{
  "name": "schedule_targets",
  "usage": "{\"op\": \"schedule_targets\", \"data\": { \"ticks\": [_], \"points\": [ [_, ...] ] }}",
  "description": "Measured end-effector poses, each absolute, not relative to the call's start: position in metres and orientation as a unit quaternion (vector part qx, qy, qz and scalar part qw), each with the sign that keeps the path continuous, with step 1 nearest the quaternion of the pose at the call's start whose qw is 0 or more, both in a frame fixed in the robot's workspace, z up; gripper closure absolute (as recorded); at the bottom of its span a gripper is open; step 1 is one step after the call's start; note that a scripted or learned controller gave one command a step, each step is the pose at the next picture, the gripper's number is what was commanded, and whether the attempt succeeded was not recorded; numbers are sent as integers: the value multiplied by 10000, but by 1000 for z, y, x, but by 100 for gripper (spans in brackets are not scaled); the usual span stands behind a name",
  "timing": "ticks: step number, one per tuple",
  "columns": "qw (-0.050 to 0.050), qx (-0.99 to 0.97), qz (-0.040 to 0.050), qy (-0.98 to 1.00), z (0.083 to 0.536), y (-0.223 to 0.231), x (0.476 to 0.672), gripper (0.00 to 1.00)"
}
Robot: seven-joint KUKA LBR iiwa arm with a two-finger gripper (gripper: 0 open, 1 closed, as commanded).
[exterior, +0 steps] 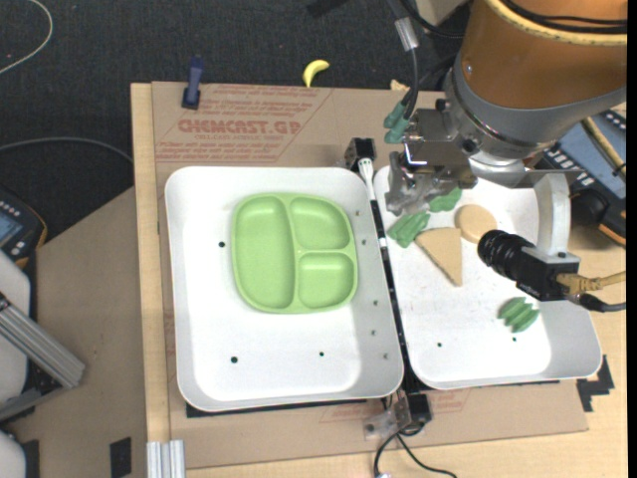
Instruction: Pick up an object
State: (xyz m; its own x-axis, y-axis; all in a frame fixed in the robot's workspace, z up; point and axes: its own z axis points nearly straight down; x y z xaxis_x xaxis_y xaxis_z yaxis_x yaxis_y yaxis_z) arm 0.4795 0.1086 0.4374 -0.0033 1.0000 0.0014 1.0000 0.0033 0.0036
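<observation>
Two bins (199, 366) sit on your worktop's board printed "CHEMCAST" (239, 124); the gripper (423, 199) hovers over green pieces (408, 229), grip state unclear.

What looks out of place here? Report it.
A yellow banana-shaped item lies off the bench on the dark floor beyond the cardboard, outside both bins. Inside the right bin, the pieces lie loose; nothing looks spilled or damaged.

Grey arm (542, 58) reaches in from right, hand (423, 192) lowered

Grey arm (518, 118) w/ broad orange band (547, 28) (glossy), metal gripper (423, 192), black cables.
</observation>
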Motion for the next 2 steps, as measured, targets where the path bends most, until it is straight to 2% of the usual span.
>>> {"op": "schedule_targets", "data": {
  "ticks": [1, 2],
  "points": [
    [-11, 7086, -19, 7056, 410, 79, 479, 100],
    [31, 7082, 37, 7060, 479, 54, 480, 100]
  ]
}}
